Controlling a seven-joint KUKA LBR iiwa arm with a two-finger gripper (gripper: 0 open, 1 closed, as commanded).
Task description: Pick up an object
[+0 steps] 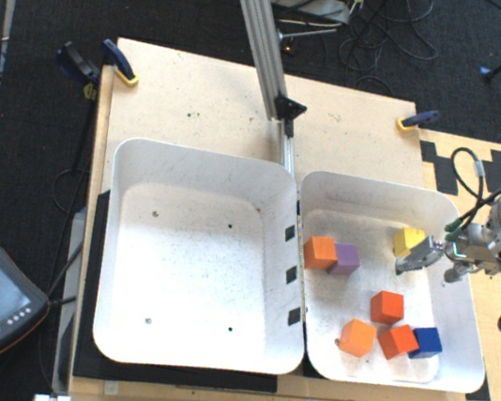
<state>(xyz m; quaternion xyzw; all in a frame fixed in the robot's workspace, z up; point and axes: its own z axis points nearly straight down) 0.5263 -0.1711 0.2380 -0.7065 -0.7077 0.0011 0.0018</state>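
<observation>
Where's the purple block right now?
The purple block lies in the right bin, near its left wall, touching an orange block on its left.

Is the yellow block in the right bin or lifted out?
In the bin: the yellow block rests on the right bin floor, beside the gripper.

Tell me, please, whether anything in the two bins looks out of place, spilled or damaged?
Nothing stands out. The blocks lie loose in the right bin: an orange block touching a purple block, a yellow block beside the gripper, and more orange ones and a blue block near the front. None is spilled or visibly damaged.
</observation>
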